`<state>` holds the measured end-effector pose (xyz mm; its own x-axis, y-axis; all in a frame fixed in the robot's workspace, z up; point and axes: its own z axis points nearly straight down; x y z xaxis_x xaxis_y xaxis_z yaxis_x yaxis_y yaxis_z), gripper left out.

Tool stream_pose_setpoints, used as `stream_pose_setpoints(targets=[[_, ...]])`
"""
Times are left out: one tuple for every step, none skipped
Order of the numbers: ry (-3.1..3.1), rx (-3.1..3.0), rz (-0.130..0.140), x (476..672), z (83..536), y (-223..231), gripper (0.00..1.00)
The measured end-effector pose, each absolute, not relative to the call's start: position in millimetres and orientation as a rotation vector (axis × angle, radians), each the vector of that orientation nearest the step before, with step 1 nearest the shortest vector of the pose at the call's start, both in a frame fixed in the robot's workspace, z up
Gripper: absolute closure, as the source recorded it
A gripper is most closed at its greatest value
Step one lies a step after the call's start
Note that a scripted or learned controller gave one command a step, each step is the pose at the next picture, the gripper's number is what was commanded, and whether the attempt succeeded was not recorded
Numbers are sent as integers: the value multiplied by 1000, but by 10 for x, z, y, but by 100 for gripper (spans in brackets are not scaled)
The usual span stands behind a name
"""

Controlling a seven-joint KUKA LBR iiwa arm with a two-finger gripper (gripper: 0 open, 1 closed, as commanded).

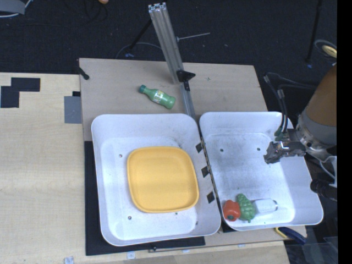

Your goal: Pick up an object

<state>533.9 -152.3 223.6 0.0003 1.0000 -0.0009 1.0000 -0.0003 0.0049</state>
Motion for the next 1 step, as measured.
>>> stream_pose_setpoints(targets=[[2222,2222,-1,5339,2190,-1521,100]])
